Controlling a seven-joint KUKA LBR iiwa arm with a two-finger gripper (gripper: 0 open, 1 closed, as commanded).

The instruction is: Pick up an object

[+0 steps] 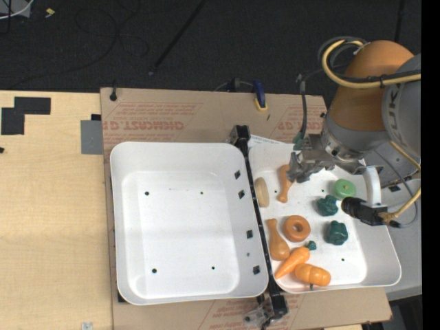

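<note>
- The end effector [300, 168] hangs over the far left part of the right bin [385, 270], reaching in from the right; whether it is open or closed cannot be told, and nothing visibly sits in it.
- The closest object is the slim orange piece [282, 186], just left of and slightly nearer than the tip, almost touching.
- Its long axis runs far-to-near, roughly parallel to the bin divider [249, 205].
- A beige oval piece [262, 192] lies just left of it, against the divider.
- The doughnut [297, 228] and the carrot [293, 259] sit nearer the camera, well apart from the tip.
- Judgement: a short shift left and a descent would suit, closing across the narrow width.
</note>
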